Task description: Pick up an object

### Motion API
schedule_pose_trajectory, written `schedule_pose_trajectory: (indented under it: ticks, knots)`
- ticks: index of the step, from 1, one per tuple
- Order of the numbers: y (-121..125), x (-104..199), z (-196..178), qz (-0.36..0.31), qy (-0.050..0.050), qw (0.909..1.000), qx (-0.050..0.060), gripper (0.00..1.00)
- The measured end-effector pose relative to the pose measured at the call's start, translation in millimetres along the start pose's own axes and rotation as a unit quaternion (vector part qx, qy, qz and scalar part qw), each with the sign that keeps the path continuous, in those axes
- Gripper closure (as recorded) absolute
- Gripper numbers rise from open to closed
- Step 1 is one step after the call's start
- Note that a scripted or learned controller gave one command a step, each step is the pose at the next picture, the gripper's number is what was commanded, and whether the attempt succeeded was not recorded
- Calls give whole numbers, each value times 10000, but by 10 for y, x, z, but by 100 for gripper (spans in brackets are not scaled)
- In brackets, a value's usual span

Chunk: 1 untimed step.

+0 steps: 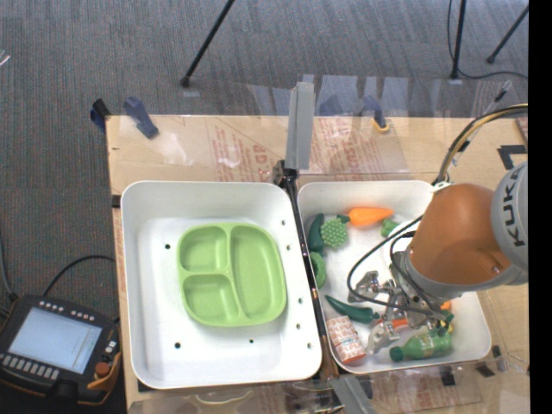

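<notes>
Low in the right bin [479, 326], at the frame's lower right, claw [392, 313] hangs above a green bottle [424, 346] and a red-labelled packet [346, 338], its grip state impossible to tell.

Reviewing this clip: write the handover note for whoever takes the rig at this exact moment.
End effector: low in the right bin, over the toys at the front; finger state unclear, nothing visibly held.
Right bin: carrot at the back, green bottle and small can at the front, dark green pepper beside the end effector.
Left bin: green divided plate.
Done: arm is down among the toys.
Left: grip one, lift it.
</notes>
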State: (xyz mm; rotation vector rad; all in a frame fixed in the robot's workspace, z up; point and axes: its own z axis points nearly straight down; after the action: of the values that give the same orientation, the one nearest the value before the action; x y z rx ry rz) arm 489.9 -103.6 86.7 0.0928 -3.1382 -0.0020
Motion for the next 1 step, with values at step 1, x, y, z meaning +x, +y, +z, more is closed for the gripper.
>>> schedule_pose_trajectory:
  ticks: [1]
  knots:
    - [-1128, -251, -10, 728, -17, 9973, 5, 0]
